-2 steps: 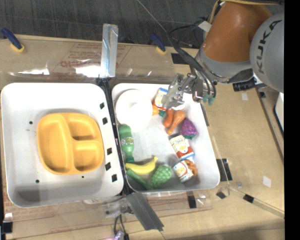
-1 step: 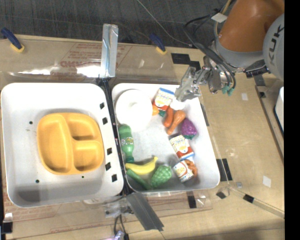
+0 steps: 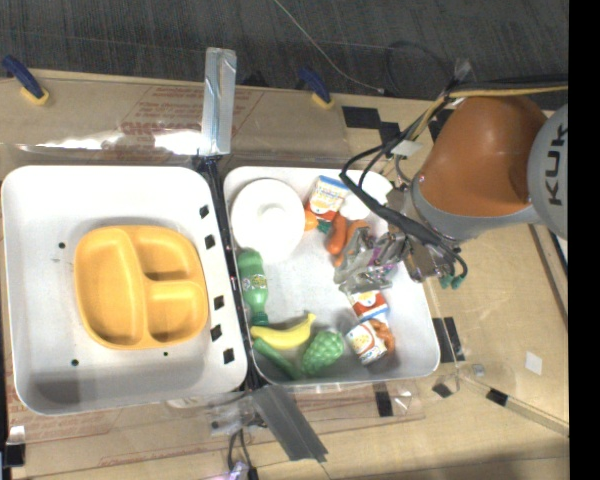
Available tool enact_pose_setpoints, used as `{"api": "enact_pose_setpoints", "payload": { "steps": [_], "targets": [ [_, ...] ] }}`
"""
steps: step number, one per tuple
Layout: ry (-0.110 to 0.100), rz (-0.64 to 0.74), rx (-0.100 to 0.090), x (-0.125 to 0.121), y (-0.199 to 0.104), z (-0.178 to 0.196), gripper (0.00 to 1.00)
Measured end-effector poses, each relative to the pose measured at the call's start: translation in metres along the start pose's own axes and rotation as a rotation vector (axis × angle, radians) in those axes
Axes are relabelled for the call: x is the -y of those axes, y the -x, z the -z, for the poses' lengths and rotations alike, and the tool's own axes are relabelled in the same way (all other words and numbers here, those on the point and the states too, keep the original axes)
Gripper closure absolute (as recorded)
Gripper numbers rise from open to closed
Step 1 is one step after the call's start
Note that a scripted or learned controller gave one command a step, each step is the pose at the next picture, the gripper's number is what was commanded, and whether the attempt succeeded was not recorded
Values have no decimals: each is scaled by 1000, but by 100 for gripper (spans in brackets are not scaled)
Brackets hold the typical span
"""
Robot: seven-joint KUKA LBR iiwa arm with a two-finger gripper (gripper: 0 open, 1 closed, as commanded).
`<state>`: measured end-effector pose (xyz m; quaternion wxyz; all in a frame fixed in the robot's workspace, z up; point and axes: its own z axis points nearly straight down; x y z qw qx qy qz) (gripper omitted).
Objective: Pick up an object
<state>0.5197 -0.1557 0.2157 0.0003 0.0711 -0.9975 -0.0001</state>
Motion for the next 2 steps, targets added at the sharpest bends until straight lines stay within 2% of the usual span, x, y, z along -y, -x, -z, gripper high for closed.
{"api": "enact_pose_setpoints", "payload": {
  "steps": [1, 2],
  "targets": [
    [1, -59, 1, -44, -4, -41, 100],
    [-3, -338, 7, 14, 12, 61, 100]
  ]
}}
